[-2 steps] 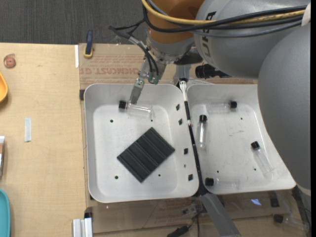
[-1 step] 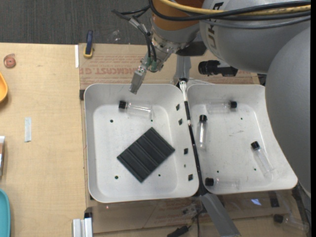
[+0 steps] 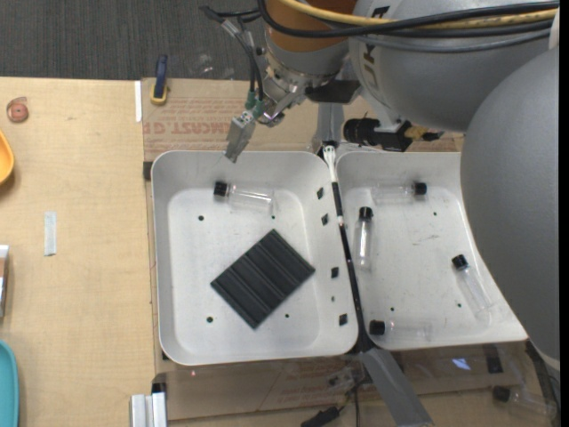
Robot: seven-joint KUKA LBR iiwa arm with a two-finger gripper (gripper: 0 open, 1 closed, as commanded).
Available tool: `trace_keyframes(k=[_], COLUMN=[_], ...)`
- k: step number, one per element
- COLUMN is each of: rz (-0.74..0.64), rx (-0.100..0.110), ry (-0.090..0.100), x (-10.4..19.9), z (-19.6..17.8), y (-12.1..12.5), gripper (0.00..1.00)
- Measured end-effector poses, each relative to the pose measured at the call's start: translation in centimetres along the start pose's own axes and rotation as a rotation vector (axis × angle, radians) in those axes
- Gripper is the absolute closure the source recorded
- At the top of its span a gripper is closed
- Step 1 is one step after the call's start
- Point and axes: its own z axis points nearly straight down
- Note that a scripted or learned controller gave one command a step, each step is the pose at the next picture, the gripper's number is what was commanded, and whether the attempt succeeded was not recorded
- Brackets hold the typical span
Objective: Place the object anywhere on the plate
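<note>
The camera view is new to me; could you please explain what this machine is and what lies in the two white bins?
It is taken from above the bench, looking down at a slant. The big grey robot arm reaches in from the right; its two-finger gripper hangs over the back rim of the left white bin, with nothing visible between its fingers. That bin holds a dark ribbed square plate and a clear plastic tube with a black cap. The right white bin holds several similar tubes.

We see a pale wooden desk [image 3: 80, 265] stretching out left of the tool [image 3: 240, 140], dark grey carpet [image 3: 98, 25] behind it, and brown cardboard [image 3: 191, 118] lying just beneath.
</note>
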Motion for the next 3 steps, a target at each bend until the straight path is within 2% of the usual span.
trace_keyframes(k=[1, 2, 3], rz=[0.077, 0.077, 0.246], rx=[0.002, 0.002, 0.000], ry=[0.001, 0.001, 0.000], x=[0.55, 0.56, 1.30], z=[1.83, 1.83, 1.67], y=[0.99, 1.00, 1.96], gripper=[0.00, 0.00, 0.00])
